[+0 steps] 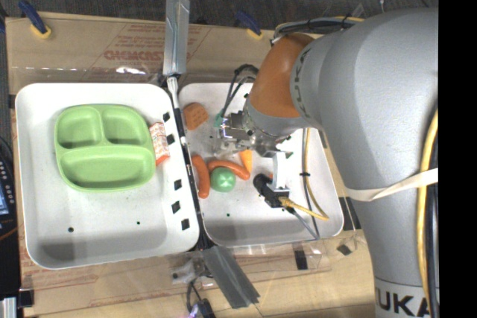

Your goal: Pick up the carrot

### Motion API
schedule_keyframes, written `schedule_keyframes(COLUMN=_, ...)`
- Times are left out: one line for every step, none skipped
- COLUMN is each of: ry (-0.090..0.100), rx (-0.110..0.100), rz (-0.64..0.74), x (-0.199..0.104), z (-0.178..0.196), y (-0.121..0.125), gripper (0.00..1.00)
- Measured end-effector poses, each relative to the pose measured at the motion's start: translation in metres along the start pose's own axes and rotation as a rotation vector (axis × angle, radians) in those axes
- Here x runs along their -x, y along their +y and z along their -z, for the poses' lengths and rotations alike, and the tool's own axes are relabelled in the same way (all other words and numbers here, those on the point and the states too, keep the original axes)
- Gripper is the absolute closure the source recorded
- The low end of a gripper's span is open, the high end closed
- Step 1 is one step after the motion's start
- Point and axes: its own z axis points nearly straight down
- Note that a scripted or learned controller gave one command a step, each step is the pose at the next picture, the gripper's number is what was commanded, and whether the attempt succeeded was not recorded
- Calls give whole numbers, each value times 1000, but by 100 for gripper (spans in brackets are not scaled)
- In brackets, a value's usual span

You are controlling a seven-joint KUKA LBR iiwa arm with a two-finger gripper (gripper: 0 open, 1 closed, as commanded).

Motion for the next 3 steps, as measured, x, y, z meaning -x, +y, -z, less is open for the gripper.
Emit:
schedule_keyframes(ry=-1, rx=7, rz=-92, x=66, z=129, y=24, gripper=100)
schedule_keyframes(ry=1, rx=-2, rz=-607, x=-18, z=116, y=14, gripper=100)
schedule_keyframes(ry=0, rx=-2, rz=-184, x=-13, z=107, y=7, gripper=100)
